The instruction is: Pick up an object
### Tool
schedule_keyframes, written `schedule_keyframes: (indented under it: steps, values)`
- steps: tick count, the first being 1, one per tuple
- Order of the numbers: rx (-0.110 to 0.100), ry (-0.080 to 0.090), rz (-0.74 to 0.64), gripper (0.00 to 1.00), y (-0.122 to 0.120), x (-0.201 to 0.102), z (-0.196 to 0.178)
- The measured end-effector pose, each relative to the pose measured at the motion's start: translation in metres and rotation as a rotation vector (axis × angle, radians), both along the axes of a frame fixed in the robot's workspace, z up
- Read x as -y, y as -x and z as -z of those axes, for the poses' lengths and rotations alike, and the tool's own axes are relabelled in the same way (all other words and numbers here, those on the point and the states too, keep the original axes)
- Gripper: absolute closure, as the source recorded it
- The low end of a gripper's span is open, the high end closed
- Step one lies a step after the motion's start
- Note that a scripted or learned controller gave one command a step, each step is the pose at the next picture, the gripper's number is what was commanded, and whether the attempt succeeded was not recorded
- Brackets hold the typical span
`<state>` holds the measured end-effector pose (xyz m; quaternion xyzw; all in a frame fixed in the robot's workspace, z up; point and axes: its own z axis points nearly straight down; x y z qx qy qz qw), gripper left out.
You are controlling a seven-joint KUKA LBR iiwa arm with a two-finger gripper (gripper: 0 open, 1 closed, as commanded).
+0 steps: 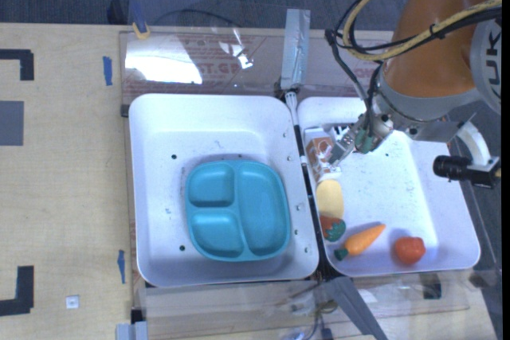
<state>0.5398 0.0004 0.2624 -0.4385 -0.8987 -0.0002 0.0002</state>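
Note:
The right bin (414, 171) holds a small brown-and-white packet (319, 150) at its upper left, a pale yellow oblong piece (330, 197) below it, a red-and-green piece (332, 229), an orange carrot (362, 240) and a red tomato (409, 250) near the front edge. My gripper (348, 147) hangs low over the bin's upper left, its tip just right of the packet. The arm's wrist hides the fingers from above.
The left bin (159, 131) carries a blue divided plate (237, 209). A clear plastic sheet (199, 56) lies behind the bins. Cables loop over the orange wrist (438, 28). A black knob (458, 167) sticks out to the right.

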Motion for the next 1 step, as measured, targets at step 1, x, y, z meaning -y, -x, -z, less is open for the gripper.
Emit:
schedule_keyframes:
  steps: [1]
  values:
    - [-0.001, 0.0, 0.0, 0.0, 0.0001, 0.0, 0.0005]
